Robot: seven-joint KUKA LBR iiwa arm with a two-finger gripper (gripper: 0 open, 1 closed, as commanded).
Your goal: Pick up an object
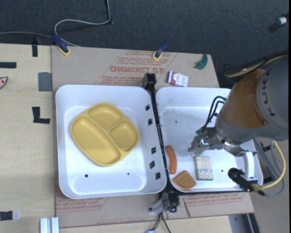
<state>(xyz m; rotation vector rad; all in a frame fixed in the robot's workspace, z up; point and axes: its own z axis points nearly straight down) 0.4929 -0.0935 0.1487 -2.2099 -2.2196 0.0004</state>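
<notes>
In the right bin (184, 106) an orange sausage (171, 159) lies by the left wall. A brown toast-like wedge (184, 180) sits at the front, and a small patterned box (203, 168) rests to its right. My gripper (202, 146) hangs just above the far edge of that box, with the orange-banded arm (247, 106) behind it. Nothing shows between the fingers. In the left bin (68, 178) a yellow divided plate (104, 133) lies flat.
A small red-and-white packet (177, 78) lies on the cardboard behind the right bin. Yellow clamps (160, 52) and a green piece (202, 61) sit at the cardboard's far edge. A black divider (155, 130) runs between the bins.
</notes>
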